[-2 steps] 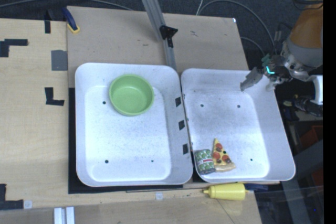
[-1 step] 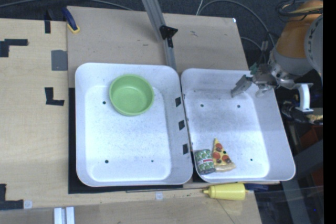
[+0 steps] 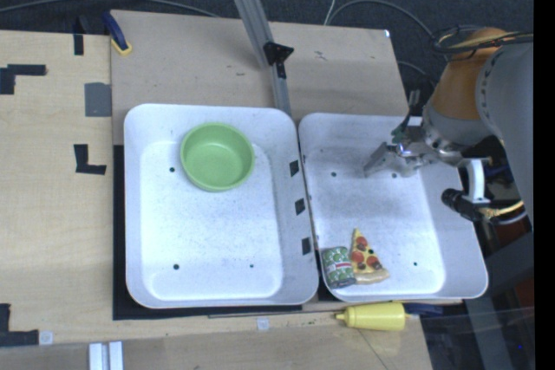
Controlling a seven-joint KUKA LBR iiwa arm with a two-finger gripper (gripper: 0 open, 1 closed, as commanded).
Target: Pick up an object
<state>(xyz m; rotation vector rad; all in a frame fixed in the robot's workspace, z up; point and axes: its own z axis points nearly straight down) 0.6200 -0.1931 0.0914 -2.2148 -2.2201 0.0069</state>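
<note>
Reaching in from the right with the grey arm, and hanging the claw over the far part of the right bin. Showing bare white bin floor directly beneath the claw. Being unable to tell from this slanted view whether the claw is spread or closed.

Finding 2 small items well apart from the claw, toward the near edge of the same bin: a toy pizza slice lying flat, and a green packet just beside it on the side nearer the divide between the 2 bins. Seeing these 2 touching or nearly touching, too close to say which.

Finding a yellow bottle farther still from the claw in the same direction, lying on its side outside the bin, just past its near rim.

Looking far to the left of the claw, across the divide, and finding a green bowl sitting upright in the far part of the left bin, well apart from the claw.

Noting a grey metal pole slanting down behind the bins, beyond and to the left of the claw, ending near the divide between the 2 bins.
</note>
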